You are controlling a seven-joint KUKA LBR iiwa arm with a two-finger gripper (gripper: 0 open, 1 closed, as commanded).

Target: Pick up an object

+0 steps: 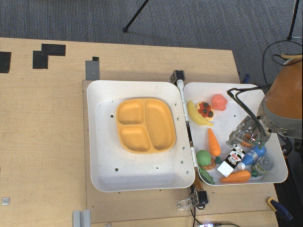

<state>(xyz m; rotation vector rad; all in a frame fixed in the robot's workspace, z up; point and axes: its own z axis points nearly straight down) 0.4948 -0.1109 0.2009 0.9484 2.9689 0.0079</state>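
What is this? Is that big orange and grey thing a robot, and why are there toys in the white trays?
Yes, it's a robot arm, grey with an orange band, reaching in from the right. The picture comes from one camera fixed above a wooden bench, looking down at a slant. At the arm's end is its gripper, the part for grabbing things. It hangs low over the right bin, and I can't tell if it holds anything.

Two shallow white bins sit side by side. The left bin holds a yellow plate with three sections. The right bin holds toy food: a banana, a pink piece, two carrots, something green, plus some small blue and white things. The robot's job is to pick one up.
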